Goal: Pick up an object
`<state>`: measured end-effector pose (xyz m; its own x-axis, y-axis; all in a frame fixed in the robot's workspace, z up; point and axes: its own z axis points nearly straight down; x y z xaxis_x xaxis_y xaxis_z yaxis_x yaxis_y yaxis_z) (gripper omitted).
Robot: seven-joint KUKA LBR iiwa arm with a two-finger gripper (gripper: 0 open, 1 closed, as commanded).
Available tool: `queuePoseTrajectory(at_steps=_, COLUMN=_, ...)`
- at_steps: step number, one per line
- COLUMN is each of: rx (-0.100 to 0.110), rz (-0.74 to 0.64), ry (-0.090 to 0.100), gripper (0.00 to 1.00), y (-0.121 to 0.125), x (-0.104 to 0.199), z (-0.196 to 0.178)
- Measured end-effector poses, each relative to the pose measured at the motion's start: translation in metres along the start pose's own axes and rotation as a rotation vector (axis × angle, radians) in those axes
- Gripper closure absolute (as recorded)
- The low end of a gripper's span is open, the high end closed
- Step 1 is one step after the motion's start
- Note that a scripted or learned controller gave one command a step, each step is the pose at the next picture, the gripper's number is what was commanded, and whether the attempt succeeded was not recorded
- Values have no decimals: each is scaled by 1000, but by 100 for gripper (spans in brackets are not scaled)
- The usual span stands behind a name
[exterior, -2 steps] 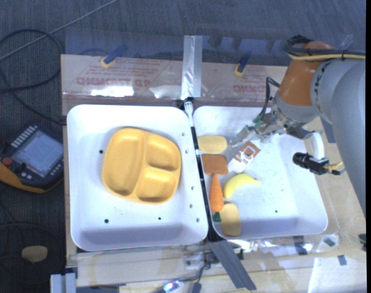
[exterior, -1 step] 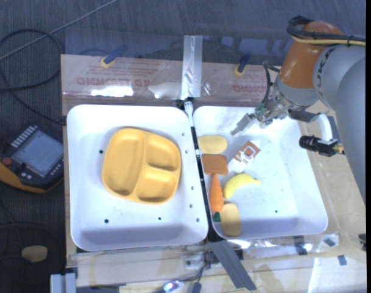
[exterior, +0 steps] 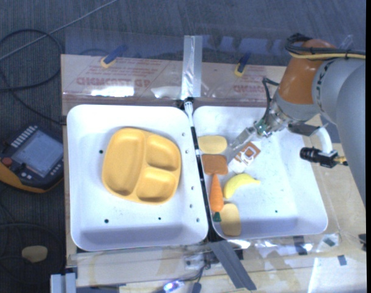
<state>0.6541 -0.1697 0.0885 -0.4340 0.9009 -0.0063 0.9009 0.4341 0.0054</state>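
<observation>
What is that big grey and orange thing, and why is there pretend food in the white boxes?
That is a robot arm. It reaches in from the right, and a computer program moves it. At its end is a gripper with two fingers for picking things up. The camera sits above the bench and looks down at a slant.

There are two white bins. The left bin has a yellow tray with sections. The right bin has toy food: a banana, a carrot, a brown square piece and two pale yellow pieces. The gripper is low over the food near the banana. I cannot tell if it holds anything.
</observation>
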Motion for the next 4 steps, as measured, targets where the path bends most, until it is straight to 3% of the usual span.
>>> queuePoseTrajectory(at_steps=1, rx=-4, rz=0, ry=-1, gripper=100, y=2, x=0, z=-12)
queuePoseTrajectory(at_steps=2, rx=-4, rz=0, ry=0, gripper=0, y=2, x=0, z=-12)
queuePoseTrajectory(at_steps=3, rx=5, rz=99, ry=6, gripper=0, y=7, x=17, z=-43)
queuePoseTrajectory(at_steps=4, rx=0, rz=-100, ry=0, gripper=0, y=0, x=-2, z=0)
